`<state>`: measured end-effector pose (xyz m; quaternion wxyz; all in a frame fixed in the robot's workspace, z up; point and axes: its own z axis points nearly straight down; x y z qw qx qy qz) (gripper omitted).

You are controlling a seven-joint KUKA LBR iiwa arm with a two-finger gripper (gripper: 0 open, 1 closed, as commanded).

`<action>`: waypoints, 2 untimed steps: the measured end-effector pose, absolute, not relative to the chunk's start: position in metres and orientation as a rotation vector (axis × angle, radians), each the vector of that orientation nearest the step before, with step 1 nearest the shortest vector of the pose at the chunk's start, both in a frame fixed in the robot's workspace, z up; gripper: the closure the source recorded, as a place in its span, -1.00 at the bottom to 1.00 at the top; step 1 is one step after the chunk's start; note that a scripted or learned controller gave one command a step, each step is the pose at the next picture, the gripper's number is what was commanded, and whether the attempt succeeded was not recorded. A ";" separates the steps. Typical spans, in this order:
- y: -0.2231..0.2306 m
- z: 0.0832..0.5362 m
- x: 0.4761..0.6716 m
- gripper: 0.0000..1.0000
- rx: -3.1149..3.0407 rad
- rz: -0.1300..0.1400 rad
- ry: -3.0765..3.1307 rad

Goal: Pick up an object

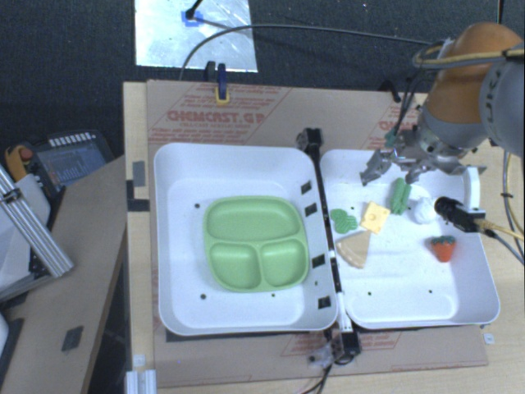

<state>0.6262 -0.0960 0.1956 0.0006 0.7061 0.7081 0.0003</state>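
The claw (397, 167), its prongs spread apart, hovers just above the green pickle (399, 196), which looks light, stiff and smooth, best pinched across its narrow middle.

The arm (484, 72) is cut off at the right edge, perhaps mid-elbow.

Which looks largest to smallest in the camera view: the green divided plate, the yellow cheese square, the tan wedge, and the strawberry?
1. green divided plate, by far the largest.
2. tan wedge.
3. yellow cheese square and strawberry: these look about alike, so I would not rank one above the other.
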 end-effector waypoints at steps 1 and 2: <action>-0.100 0.154 0.624 -1.00 2.221 -0.002 2.223; -0.092 0.095 0.623 -1.00 2.219 -0.002 2.228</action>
